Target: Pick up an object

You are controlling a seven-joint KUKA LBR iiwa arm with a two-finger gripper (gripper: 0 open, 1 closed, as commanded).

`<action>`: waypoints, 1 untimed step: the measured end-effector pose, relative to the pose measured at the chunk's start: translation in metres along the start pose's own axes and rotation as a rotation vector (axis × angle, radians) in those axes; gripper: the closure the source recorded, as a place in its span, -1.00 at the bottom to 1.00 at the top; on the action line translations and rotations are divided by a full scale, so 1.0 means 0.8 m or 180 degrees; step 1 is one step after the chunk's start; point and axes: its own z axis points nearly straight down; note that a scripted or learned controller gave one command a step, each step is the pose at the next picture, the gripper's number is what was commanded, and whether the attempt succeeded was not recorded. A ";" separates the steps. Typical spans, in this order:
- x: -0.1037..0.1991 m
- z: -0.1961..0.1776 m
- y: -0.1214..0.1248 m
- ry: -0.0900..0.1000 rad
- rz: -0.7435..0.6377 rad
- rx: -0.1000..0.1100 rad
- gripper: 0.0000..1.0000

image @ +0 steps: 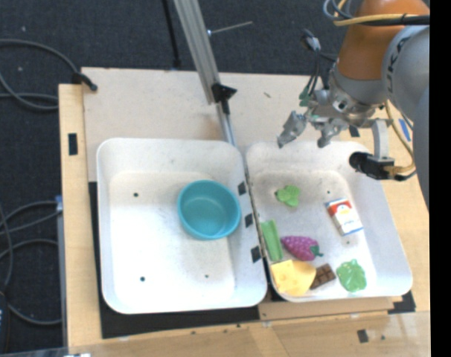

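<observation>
Two shallow white bins sit side by side on the bench: left bin [121,199], right bin [382,222]. One teal bowl [208,209] stands upright in the left bin, toward its right side. Six small items lie in the right bin: one light green leafy toy [288,195] near the upper left; one red-and-white carton [344,216] at the right; one green stick-shaped piece [271,239] along the left wall; one purple grape bunch [300,247] beside it; one yellow wedge [292,277] at the lower left corner, touching one small brown block [324,275]; one bright green leafy toy [351,275] at the lower right.

One gripper [309,133] hangs above the back rim of the right bin, fingers spread apart with nothing between them, well apart from every item.

One aluminium post [199,47] slants across the bench behind the bins. Black cables [17,50] lie on the dark floor at left.
</observation>
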 end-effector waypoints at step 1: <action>0.000 0.000 0.000 -0.0002 -0.0001 0.0000 -1.00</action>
